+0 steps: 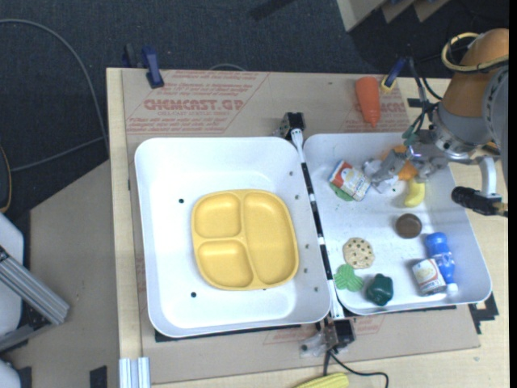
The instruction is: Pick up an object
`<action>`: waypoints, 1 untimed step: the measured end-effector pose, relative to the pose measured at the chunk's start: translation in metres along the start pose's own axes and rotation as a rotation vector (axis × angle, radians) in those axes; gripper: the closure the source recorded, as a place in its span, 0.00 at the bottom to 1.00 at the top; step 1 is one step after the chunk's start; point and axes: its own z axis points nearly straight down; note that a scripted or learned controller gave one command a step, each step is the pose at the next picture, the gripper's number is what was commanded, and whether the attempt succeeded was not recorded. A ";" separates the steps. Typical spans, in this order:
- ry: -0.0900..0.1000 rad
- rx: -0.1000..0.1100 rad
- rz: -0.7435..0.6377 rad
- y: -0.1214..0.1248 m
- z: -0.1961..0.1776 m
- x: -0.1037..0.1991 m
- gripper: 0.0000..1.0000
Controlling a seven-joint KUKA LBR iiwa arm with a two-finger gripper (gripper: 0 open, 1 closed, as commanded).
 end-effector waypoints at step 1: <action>-0.036 -0.077 0.010 -0.064 0.002 0.007 0.00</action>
